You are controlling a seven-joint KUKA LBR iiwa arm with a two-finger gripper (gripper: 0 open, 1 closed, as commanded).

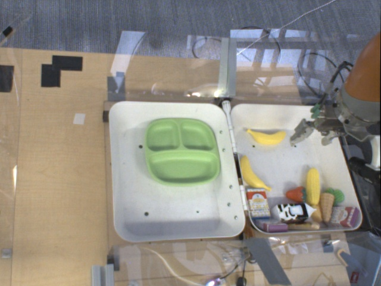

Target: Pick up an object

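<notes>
My gripper (311, 136) hangs over the upper right part of the right bin (286, 115), fingers open and nothing between them. A yellow banana (266, 137) lies just left of its left fingertip (296, 135), apart from it. A second banana (252, 174) lies along the bin's left wall. Toward the bin's front right lie a corn cob (312, 182), a red piece (296, 193), an ice-cream cone (327, 205), a green piece (338, 194), a small red-and-white carton (257, 202), a black-and-white toy (294, 211) and a purple stick (275, 226).
The left bin (128, 177) holds a green divided plate (181, 151). A raised divider (233, 154) separates the two bins. Cables and a metal frame (271, 43) stand behind the right bin. The arm's orange band (366, 76) is at the right edge.
</notes>
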